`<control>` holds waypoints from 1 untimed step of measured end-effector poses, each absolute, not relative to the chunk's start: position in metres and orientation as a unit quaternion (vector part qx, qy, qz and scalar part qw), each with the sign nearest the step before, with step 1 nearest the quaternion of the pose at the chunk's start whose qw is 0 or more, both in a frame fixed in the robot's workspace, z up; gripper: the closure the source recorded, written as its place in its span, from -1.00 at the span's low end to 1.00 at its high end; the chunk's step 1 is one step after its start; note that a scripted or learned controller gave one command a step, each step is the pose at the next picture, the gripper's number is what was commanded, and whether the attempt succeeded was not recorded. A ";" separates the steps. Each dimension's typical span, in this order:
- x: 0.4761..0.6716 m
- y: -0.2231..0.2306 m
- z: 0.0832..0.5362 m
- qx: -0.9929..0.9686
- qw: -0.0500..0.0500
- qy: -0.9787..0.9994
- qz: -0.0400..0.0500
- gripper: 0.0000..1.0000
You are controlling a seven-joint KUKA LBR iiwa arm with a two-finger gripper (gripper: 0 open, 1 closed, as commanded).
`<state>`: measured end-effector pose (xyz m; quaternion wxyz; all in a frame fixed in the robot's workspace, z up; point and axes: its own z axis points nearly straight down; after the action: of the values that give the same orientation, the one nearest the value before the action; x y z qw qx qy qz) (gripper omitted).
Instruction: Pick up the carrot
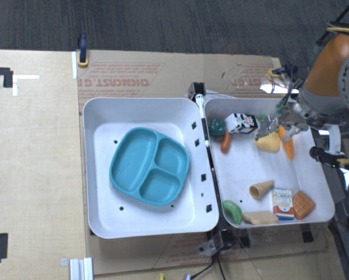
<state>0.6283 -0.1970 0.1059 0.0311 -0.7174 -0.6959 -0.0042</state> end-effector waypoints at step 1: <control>0.629 -0.200 0.115 -0.716 0.025 -0.698 -0.002 1.00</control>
<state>0.6289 -0.1998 0.1154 0.0249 -0.7158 -0.6979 -0.0017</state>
